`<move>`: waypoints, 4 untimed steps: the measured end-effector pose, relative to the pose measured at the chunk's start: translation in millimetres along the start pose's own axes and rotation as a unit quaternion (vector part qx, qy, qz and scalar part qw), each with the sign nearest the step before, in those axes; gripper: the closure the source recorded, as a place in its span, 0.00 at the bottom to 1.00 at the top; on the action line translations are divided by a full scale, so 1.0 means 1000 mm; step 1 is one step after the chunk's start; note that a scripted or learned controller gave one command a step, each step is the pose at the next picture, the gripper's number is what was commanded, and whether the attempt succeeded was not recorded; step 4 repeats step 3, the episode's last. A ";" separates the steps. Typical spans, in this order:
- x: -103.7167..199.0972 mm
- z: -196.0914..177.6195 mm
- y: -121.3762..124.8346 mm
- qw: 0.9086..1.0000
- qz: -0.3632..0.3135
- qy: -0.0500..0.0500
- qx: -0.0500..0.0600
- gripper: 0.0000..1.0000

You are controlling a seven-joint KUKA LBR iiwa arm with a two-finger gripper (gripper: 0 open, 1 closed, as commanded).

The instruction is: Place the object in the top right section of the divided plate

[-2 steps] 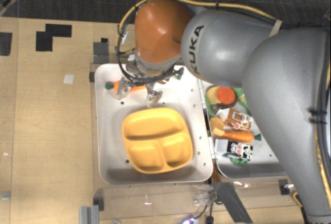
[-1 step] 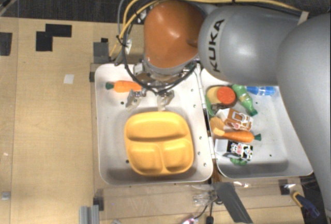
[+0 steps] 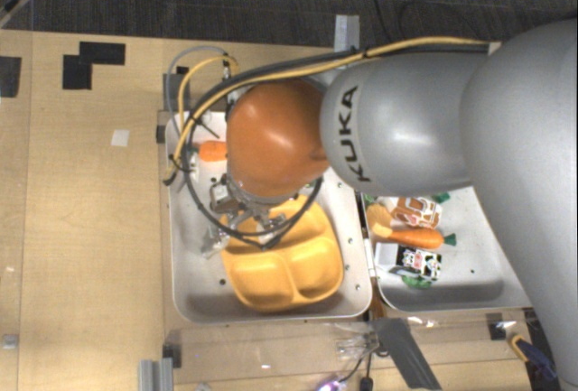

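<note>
Divided plate (image 3: pixel 284 276) lies yellow in the left bin (image 3: pixel 185 290); my claw (image 3: pixel 244 213) hangs over its upper edge, state untellable. I'd centre over the top right section before releasing.

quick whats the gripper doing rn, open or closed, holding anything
gripper: over the left bin, at the yellow divided plate's upper edge; the arm's orange band hides it, so its state cannot be told.

— Where is the divided plate (image 3: pixel 284 276) found?
— In the left bin (image 3: pixel 185 285), toward six o'clock — the arm (image 3: pixel 397 123) is stretched over it from three o'clock.
— And the right bin (image 3: pixel 483 285)?
— Small items (image 3: pixel 411 236) are clustered at its nine o'clock side.
</note>
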State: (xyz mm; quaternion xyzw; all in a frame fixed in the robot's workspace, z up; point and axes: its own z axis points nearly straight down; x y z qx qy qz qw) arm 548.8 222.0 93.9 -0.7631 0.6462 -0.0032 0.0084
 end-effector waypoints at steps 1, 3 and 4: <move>0.026 0.001 -0.070 0.993 -0.121 -0.008 -0.002 0.00; 0.034 -0.023 -0.113 0.933 -0.359 -0.006 -0.010 0.00; 0.034 -0.023 -0.113 0.933 -0.359 -0.006 -0.010 0.00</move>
